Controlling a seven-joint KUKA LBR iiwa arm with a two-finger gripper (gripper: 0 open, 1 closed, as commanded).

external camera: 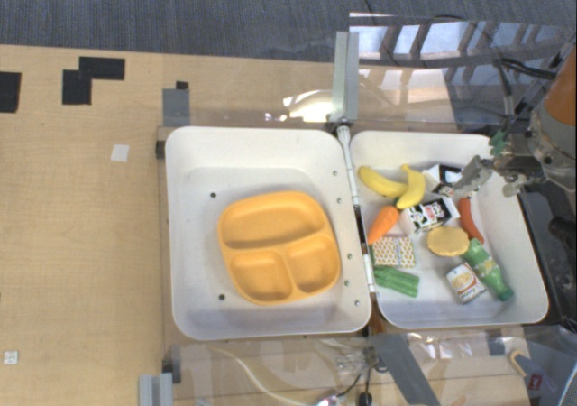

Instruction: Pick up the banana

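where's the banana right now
The banana lies in the right bin, at its upper left near the divider, just above the carrot and left of the gripper.

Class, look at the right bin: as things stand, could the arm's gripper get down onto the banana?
Probably yes. The banana lies uncovered at the pile's upper left, and the gripper hangs just to its right. The milk carton crowds its right end.
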